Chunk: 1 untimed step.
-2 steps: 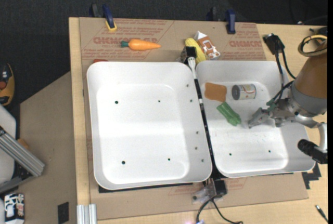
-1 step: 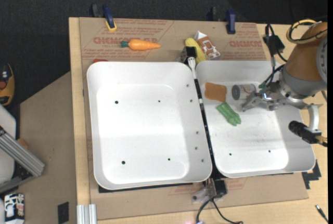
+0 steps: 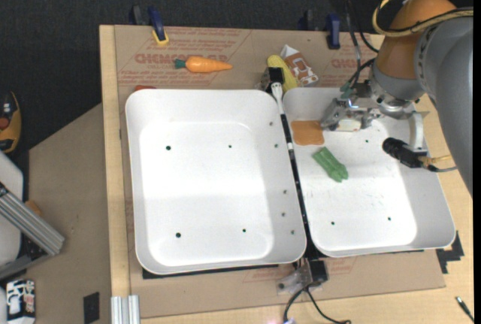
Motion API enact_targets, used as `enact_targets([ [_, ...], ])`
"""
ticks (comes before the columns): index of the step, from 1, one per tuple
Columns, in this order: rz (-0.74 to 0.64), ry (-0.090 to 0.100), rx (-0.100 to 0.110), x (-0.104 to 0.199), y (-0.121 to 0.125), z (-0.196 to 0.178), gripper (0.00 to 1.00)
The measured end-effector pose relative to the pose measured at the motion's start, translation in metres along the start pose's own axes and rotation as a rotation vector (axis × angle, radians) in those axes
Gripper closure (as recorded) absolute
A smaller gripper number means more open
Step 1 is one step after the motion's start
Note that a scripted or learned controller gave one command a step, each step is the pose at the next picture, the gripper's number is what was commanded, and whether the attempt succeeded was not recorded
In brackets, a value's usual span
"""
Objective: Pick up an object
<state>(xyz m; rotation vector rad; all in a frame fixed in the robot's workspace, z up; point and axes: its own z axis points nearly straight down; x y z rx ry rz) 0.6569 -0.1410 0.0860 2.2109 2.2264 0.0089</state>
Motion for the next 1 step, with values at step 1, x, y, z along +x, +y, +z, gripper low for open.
enact_targets([
  [1, 0.004, -0.004, -0.001, -0.0046, -0.0013, -0.012, 1.0],
])
